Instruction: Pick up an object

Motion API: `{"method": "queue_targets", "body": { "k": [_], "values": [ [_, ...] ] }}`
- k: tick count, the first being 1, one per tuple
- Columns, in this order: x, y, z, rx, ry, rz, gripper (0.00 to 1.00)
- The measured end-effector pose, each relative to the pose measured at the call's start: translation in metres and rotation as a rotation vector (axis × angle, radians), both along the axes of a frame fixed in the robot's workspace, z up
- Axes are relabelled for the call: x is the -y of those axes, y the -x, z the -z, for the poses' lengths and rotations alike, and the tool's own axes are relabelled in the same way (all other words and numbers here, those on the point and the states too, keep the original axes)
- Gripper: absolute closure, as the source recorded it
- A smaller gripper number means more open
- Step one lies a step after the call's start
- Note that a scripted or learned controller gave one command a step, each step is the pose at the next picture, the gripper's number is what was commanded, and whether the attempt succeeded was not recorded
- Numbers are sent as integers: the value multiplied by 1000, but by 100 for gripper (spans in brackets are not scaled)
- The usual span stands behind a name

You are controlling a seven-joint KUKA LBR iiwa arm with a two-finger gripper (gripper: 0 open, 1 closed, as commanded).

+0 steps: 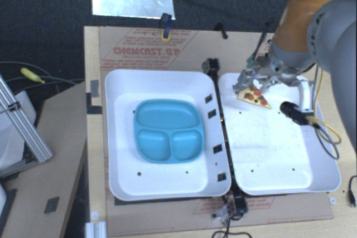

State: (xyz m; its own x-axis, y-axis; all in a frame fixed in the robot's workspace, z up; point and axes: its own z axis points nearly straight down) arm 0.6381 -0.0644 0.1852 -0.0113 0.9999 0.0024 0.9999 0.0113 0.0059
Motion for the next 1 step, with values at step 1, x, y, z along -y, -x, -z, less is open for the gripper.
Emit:
{"method": "queue_targets", "body": {
  "k": [1],
  "values": [
    [30, 70, 95, -18, 1, 14, 100]
  ]
}}
